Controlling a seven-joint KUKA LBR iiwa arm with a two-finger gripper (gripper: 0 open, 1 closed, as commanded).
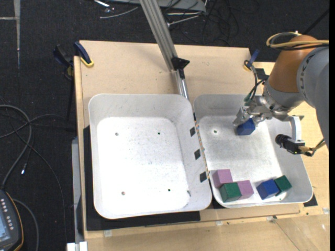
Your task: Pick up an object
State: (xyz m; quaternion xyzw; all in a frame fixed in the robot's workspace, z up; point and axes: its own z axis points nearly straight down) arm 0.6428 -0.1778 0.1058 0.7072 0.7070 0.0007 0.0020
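My gripper (245, 120) hangs over the far middle of the right bin (222, 104), reaching in from the right. A blue block (245, 127) sits between its fingers, tilted, and seems to be just above the bin floor. Along the bin's near edge lie several loose blocks: a pink block (223, 177), a dark green block (230, 192), a second pink block (245, 188), another blue block (267, 188) and a green block (283, 183).
The left bin (99, 140) lies beside the right one, sharing a raised rim at the middle. A slanted metal pole (159, 27) runs down to the bench behind the bins. Clamps sit at the bench's far corners.
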